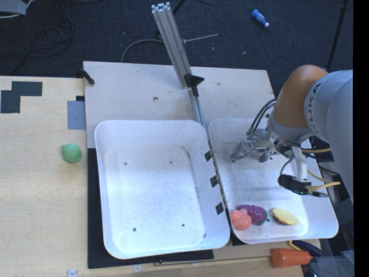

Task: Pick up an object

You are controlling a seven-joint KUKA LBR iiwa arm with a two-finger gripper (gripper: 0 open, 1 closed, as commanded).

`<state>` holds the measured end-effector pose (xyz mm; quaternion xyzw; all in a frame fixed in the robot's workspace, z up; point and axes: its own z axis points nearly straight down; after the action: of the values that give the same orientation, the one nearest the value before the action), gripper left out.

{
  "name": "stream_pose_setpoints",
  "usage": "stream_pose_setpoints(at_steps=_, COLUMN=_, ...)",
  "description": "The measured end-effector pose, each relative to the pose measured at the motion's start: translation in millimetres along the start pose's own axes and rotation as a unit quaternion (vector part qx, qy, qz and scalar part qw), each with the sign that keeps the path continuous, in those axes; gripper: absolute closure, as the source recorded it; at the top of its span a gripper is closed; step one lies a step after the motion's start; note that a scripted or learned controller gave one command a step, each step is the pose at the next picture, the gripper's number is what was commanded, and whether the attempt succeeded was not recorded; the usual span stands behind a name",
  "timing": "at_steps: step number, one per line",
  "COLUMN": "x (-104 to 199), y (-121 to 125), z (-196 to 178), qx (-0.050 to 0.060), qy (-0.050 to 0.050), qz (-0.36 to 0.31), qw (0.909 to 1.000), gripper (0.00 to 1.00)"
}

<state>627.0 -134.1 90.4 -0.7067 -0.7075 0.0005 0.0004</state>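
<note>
My gripper (251,154) hangs over the upper middle of the right bin (323,227), its two fingers spread apart with nothing between them. Three small items lie along that bin's near edge, well below the gripper: a pink-red piece (240,219), a purple bunch of grapes (255,213) touching it, and a yellow piece (285,216) to their right. The arm's orange band (300,94) and grey wrist sit just right of the gripper.
The left bin (109,212) stands beside the right one. A green ball (71,153) rests on the wooden bench at the far left. An orange object (291,257) lies below the right bin. A slanted aluminium rail (176,45) runs down to the bins' shared edge.
</note>
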Motion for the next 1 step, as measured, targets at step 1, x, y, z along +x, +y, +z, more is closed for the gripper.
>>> stream_pose_setpoints(at_steps=1, x=-0.7, y=0.5, z=-11.5, qx=-0.001, qy=0.000, qz=0.001, qw=1.0000, gripper=1.00)
